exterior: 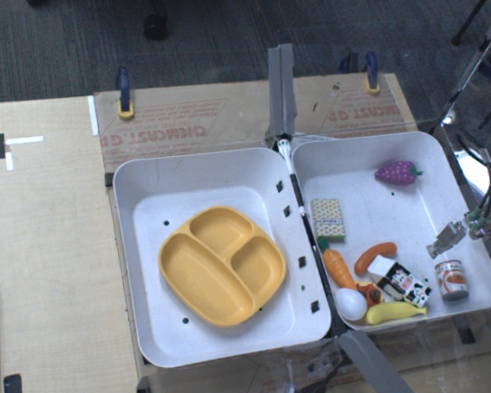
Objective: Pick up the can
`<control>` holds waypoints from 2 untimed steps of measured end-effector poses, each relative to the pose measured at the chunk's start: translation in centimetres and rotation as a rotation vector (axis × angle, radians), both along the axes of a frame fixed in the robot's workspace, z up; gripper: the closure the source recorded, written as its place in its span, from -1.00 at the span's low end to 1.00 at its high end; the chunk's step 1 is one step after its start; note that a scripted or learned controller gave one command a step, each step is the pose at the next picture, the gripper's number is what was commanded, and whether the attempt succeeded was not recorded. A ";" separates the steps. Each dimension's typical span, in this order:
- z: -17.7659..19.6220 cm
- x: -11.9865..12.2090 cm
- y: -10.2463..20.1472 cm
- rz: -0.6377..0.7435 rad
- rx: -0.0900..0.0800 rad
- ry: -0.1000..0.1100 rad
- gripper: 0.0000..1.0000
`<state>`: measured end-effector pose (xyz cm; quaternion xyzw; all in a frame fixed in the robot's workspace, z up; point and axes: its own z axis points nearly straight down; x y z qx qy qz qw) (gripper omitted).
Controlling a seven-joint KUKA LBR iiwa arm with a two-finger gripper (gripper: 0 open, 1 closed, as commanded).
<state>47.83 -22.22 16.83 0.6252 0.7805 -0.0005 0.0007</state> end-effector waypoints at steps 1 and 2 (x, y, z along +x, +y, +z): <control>-7.8 0.1 0.6 0.051 0.010 0.003 -1.00; -7.8 0.0 0.5 0.099 0.008 0.004 -1.00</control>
